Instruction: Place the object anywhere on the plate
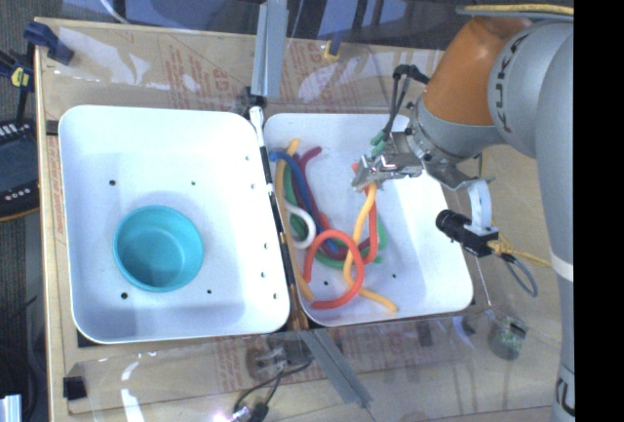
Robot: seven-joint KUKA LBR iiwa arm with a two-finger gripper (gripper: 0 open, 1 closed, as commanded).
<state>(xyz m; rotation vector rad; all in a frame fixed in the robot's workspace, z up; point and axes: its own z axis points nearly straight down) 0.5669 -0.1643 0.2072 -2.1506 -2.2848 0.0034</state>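
- Nearest us, along the bench's front edge [195, 362], we see taped cardboard, some clamps and loose cable ends.
- In the left bin [88, 147] sits the blue plate [159, 248], bowl-like, with nothing on it; we judge the placing not yet done.
- In the right bin [439, 284] lies a tangle of coloured ropes [327, 259]: red, orange, yellow, green, blue and one white loop, heaped toward the bin's left and centre.
- Over that bin's upper middle hangs the gripper [371, 172], and an orange rope [366, 215] runs down from its tip into the heap. We think this strand is the object, lifted at one end, but we cannot tell whether the fingers are clenched on it or merely beside it.
- What is left, by our reading: raising the rope clear, carrying it across the divider to the left bin, and releasing it over the plate.
- Farther back, a metal post [269, 45] stands behind the bins, with dark floor beyond.
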